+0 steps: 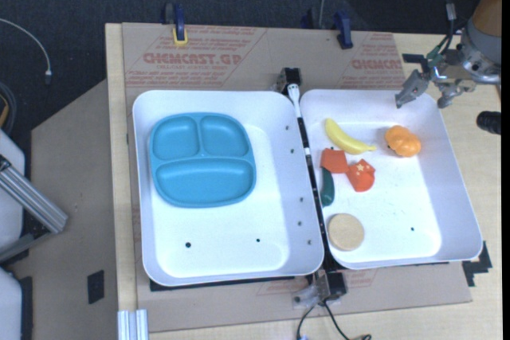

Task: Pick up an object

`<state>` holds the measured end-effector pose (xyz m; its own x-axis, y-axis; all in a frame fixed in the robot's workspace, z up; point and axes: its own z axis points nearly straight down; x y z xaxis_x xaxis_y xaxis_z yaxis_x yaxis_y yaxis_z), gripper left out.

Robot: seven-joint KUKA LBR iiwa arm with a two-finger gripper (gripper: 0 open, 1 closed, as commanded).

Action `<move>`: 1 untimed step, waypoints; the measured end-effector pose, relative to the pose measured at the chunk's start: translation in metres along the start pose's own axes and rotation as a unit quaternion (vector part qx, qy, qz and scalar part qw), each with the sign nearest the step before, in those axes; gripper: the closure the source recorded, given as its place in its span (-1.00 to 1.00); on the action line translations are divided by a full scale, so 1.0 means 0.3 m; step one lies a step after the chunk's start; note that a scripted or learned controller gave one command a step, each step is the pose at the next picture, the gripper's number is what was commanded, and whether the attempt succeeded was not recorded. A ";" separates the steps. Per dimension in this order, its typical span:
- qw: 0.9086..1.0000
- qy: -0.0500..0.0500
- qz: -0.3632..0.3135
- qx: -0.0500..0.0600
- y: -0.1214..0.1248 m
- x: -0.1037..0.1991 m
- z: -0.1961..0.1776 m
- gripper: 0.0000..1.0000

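orange fruit (402, 141) lying below open, empty gripper (426, 94)

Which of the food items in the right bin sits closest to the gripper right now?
The orange fruit, at the bin's far right below the gripper. The banana, red pieces and round cracker lie farther left or nearer the front.
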<state>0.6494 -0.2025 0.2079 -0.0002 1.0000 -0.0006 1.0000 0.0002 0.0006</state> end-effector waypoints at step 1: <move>1.000 0.001 0.001 0.003 -0.017 -0.030 0.183 -1.00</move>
<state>0.6444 -0.2116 0.1530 0.0009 1.0000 0.0012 1.0000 -0.0009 -0.0060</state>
